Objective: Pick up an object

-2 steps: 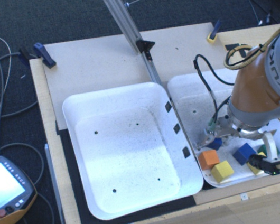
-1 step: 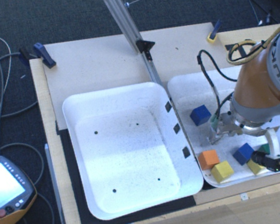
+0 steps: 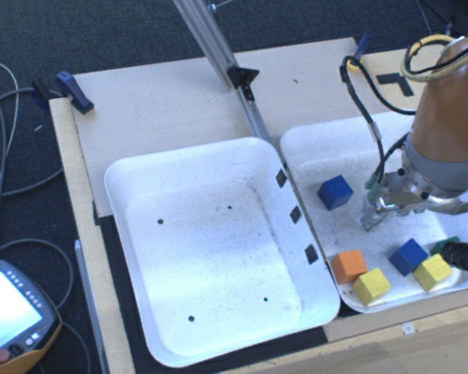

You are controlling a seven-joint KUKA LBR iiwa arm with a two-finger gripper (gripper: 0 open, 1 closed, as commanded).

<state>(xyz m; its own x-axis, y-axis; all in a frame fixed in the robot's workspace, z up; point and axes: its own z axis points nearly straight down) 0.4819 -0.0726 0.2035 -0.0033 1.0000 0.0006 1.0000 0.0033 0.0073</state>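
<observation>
A grey robot arm with an orange band reaches in from the right over the right-hand shallow white plastic bin, its two-finger gripper low above the bin floor, in what looks like the approach stage of a pick with nothing yet lifted. Whether the gripper is spread or pressed together cannot be told from this angle, and no object can be seen in it. Five small blocks lie in the bin: a blue cube just to the left of and slightly behind the gripper, an orange cube and a yellow cube touching each other near the front rim, and a second blue cube beside a second yellow cube further right. The nearest candidate appears to be the first blue cube, close by but apart from the gripper. The next move would seem to call for centring over one block, then descending and closing squarely on it. The left-hand shallow white plastic bin sits alongside, while a handheld control pendant rests on the dark floor at far left
</observation>
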